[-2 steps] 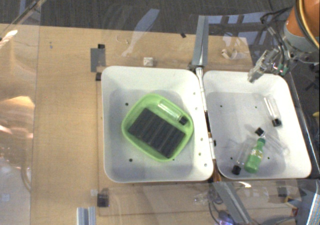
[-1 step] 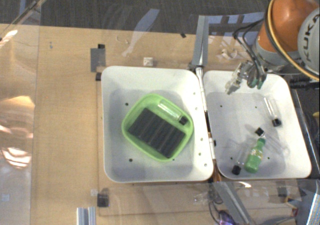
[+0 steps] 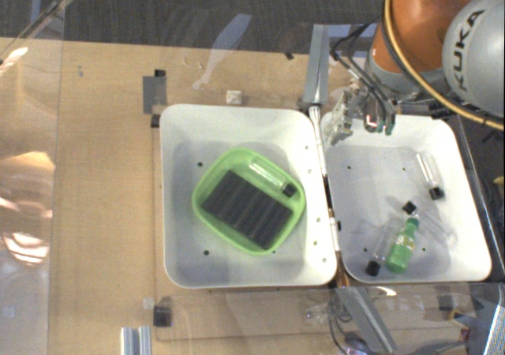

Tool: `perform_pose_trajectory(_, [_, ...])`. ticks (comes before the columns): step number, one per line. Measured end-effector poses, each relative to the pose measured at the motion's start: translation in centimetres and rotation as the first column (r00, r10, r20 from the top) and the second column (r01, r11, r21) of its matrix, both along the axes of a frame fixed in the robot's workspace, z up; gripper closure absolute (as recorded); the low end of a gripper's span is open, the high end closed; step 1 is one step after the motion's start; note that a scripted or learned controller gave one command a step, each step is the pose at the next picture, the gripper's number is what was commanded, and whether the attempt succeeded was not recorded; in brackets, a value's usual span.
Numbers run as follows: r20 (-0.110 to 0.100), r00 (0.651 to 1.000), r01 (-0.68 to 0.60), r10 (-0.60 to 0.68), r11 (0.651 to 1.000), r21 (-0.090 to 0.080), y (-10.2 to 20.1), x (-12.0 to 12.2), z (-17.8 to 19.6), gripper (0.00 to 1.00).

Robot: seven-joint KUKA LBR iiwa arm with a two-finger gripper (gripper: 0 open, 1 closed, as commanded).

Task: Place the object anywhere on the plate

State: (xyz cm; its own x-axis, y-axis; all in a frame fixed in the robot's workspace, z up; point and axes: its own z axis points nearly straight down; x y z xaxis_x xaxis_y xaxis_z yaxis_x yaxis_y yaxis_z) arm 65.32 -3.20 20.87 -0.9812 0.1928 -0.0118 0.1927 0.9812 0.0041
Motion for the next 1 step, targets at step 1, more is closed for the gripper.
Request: perform_pose_trajectory(1, [0.011,1.0,0.0,0.0,1.0,0.002,0.2,0.28,1.34,1.0])
